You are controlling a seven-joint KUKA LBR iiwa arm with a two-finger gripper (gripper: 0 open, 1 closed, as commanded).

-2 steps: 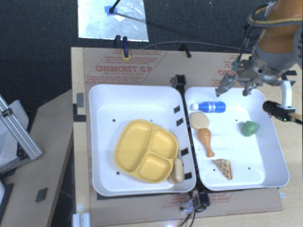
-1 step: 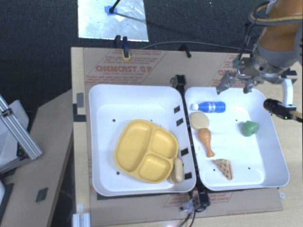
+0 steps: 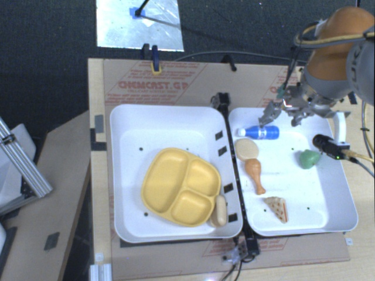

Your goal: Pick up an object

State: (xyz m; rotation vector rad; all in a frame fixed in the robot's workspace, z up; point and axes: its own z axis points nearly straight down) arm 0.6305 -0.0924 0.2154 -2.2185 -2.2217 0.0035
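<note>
Blue bottle (image 3: pixel 258 132) lies on its side at the back of the right bin (image 3: pixel 337 215), with the gripper (image 3: pixel 286 115) hanging just above and behind it.

The gripper's two fingers are spread apart, pinching nothing. Nearer the front lie a round cookie (image 3: pixel 246 150), a drumstick (image 3: pixel 255 175), a sandwich wedge (image 3: pixel 278 208) and a green lump (image 3: pixel 309 158). The left bin (image 3: pixel 132 130) holds a yellow divided plate (image 3: pixel 181 185) with a bread roll (image 3: pixel 220 210) touching its corner.

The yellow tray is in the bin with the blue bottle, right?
No. The camera view shows the yellow tray in the left bin. The blue bottle lies in the right bin, the one the arm reaches over.
</note>
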